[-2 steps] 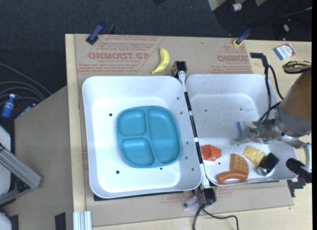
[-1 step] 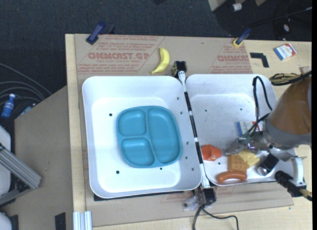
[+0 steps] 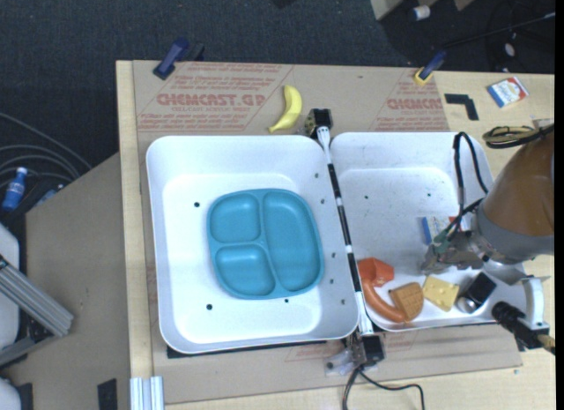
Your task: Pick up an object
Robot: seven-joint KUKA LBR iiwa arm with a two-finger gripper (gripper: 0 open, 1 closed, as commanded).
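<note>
Two white bins sat side by side on the bench; left bin point(image 3: 176, 311) held a blue divided plate point(image 3: 264, 242). Gripper point(image 3: 443, 254) was low in the right bin point(image 3: 388, 179) — its opening could not be told. Just below-left of it lay a yellow cheese wedge point(image 3: 440, 293), a tan cracker point(image 3: 407, 298) and an orange piece point(image 3: 377, 287) — all near the bin's front edge. A banana point(image 3: 287, 109) lay on the bench behind.

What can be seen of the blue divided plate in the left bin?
The blue plate is a rounded-rectangle tray of smooth, plastic-looking material with three compartments: two on its far side and one on its near side. It lies flat and slightly rotated near the middle of the left bin, on the white floor, with nothing in it.
</note>
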